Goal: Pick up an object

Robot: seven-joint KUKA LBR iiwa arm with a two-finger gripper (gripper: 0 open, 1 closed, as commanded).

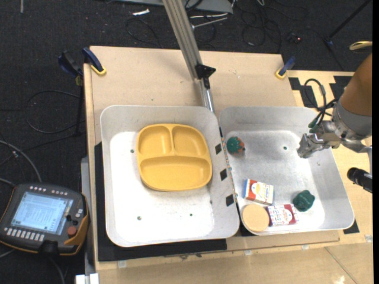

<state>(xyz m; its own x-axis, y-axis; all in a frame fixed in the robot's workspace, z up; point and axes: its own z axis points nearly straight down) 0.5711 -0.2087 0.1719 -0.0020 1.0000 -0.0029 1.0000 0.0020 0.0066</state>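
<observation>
The gripper (305,147) hovers over the right bin (331,182) near its right wall, holding nothing; whether it is wide or narrow I cannot tell. This looks like the approach step, no object chosen yet: a green lump (304,200) lies nearest, with two small cartons (259,191) (282,215), a tan disc (256,217) and a green-and-orange toy (235,145) farther off. The next move calls for lowering squarely over one of them

A yellow divided tray (174,157) lies in the left bin (118,158). The end effector (308,146) hangs over the right bin (331,182), near its right wall.
</observation>
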